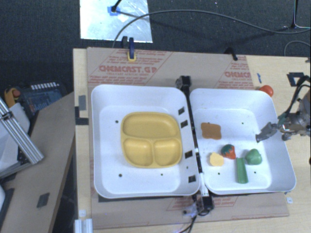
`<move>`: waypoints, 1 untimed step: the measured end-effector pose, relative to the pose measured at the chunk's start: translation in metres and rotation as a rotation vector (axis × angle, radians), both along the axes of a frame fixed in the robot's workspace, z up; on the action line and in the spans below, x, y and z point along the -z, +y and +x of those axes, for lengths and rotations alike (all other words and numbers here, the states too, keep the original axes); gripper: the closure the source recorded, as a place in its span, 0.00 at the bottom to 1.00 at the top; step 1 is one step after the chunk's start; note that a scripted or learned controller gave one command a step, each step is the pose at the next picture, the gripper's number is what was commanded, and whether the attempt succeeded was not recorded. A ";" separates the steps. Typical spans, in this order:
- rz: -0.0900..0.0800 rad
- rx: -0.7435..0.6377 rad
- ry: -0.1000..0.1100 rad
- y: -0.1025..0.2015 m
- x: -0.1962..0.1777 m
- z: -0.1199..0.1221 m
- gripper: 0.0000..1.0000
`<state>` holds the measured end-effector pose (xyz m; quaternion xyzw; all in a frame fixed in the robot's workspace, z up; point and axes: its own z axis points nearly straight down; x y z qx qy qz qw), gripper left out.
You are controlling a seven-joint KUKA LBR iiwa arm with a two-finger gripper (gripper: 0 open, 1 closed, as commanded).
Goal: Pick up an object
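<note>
Hovering over the right bin's [279,178] right side, the tool [265,132] points left, and whether it is spread or pressed together I cannot tell. Just below it lies the green round piece [253,156], apart from it. Beside that piece: one red strawberry [228,151], one yellow piece [216,159], one green stick [241,170], one brown slab [211,130]. One yellow tray [148,139] sits in the left bin [104,130].

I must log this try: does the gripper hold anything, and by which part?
Nothing is held. The gripper hangs over the right bin, apart from the toys lying on its floor.
</note>
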<state>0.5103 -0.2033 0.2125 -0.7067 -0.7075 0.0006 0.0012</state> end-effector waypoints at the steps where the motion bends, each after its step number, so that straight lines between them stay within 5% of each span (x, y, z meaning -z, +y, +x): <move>1: 0.001 -0.001 0.000 0.010 0.048 -0.001 0.00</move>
